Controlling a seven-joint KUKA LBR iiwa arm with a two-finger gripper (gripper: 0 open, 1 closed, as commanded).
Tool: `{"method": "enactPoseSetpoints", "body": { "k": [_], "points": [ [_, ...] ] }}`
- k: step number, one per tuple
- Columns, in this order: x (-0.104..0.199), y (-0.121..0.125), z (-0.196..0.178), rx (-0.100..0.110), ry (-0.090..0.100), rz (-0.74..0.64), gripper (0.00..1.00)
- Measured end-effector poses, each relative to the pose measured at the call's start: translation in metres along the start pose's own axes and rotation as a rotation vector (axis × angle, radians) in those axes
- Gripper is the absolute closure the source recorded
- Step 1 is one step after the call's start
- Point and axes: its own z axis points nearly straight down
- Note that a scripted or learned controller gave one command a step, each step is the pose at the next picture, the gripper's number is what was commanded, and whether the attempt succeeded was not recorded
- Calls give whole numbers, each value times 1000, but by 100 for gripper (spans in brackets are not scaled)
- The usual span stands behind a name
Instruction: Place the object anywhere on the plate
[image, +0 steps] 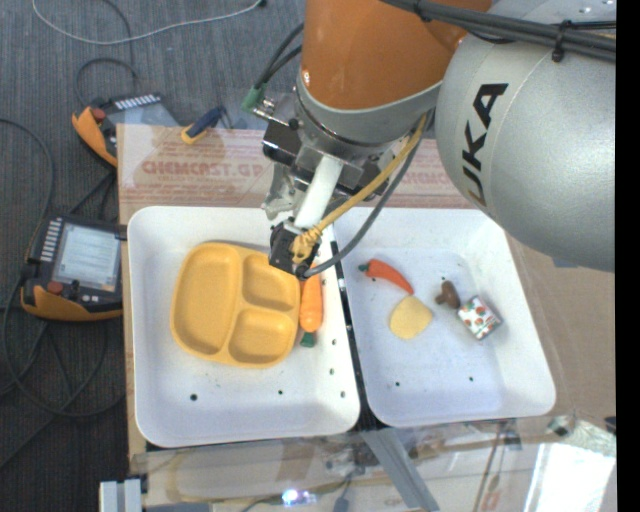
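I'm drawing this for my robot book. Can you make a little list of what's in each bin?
left bin: yellow plate with three compartments; orange carrot beside its right edge
right bin: red pepper; pale yellow round piece; small brown thing; patterned little block
arm: over the bins' far side

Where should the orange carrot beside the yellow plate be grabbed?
Probably across its thick orange middle, coming straight down from above: the carrot lies flat, lengthwise between the plate rim and the bin wall, so side approaches look blocked.
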Motion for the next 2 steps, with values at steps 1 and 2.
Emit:
{"method": "enactPoseSetpoints", "body": {
  "k": [1,2],
  "points": [
    [15,6,134,4,1,-54,100],
    [-20,67,146,2,1,-240,100]
  ]
}}
